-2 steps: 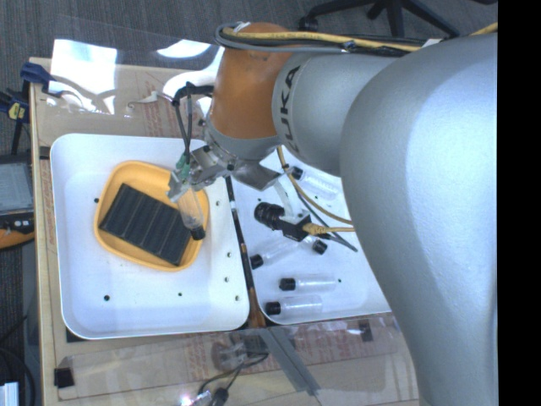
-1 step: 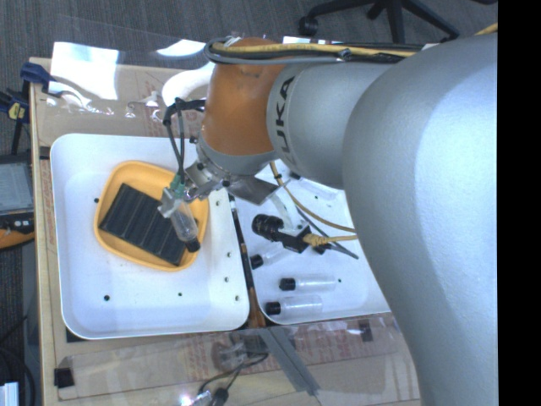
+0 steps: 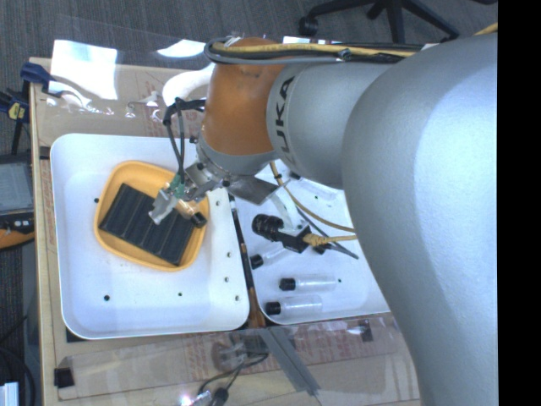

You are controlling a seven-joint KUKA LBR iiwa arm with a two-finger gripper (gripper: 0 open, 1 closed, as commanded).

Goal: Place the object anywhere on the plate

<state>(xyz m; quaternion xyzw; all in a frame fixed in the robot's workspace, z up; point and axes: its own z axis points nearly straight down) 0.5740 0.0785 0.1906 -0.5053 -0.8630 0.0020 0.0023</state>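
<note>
A yellow-orange plate sits in the left white bin. A flat black ribbed slab lies on the plate, covering most of it. My gripper hangs low over the plate's right side, at the slab's upper right edge. The arm's orange band and grey body rise behind it and hide the bench to the right. Nothing shows clearly as held.
The right white bin holds two clear tubes with dark caps near its front. The arm covers most of that bin. The left bin's floor around the plate is bare white.
</note>
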